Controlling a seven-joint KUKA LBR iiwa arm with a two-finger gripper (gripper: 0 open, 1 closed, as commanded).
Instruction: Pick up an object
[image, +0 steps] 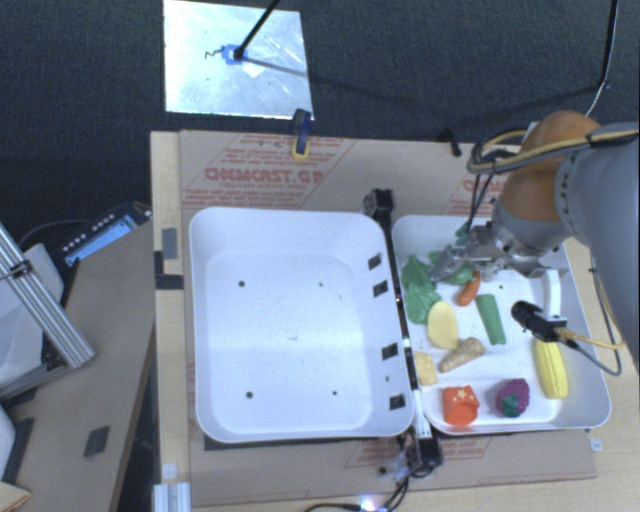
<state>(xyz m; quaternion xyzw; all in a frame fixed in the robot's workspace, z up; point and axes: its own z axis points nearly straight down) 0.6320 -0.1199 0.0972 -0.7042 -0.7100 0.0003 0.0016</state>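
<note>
Gripper (462, 262) sits low at right bin (580, 405) far edge beside carrot (468, 292); finger state cannot be determined.

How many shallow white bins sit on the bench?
2: the left shallow white bin beside the right shallow white bin, which holds the toy food; edges meet mid-bench.

There are two white bins: the left bin (290, 320) and the right bin (585, 400). In the right bin I count one corn cob (551, 368), one carrot (468, 292), one green stick (490, 319), one yellow potato-like piece (442, 325), one red pepper (460, 405), one purple piece (511, 396) and one leafy green (418, 288).
</note>
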